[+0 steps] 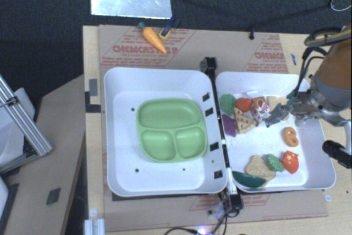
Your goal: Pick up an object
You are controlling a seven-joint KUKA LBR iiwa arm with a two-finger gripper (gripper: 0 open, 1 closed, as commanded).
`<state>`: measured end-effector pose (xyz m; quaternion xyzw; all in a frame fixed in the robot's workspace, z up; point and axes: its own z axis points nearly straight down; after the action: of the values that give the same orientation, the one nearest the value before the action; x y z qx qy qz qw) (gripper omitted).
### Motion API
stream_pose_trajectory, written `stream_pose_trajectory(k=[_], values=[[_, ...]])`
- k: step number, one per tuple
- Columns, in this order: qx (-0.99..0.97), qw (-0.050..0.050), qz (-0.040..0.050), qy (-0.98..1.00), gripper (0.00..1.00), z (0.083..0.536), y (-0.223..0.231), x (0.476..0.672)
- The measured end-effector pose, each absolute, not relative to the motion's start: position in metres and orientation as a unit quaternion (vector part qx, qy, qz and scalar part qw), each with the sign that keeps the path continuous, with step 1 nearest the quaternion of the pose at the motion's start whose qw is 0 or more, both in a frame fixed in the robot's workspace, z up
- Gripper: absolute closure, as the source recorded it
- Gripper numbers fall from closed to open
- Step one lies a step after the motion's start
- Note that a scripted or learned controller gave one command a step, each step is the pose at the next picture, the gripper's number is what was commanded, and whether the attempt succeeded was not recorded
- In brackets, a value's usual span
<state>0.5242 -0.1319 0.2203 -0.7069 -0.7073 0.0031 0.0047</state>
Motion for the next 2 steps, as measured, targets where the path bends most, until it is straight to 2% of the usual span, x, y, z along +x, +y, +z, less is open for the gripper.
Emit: stream_pose_trajectory(k=[1,2], values=[[-0.706,-0.001,-0.0005,-0.708,0.00,0.226,-0.132,0.527],[-0.707,0.001,0.0003,-0.708,0.00,0.182,-0.126,0.522]])
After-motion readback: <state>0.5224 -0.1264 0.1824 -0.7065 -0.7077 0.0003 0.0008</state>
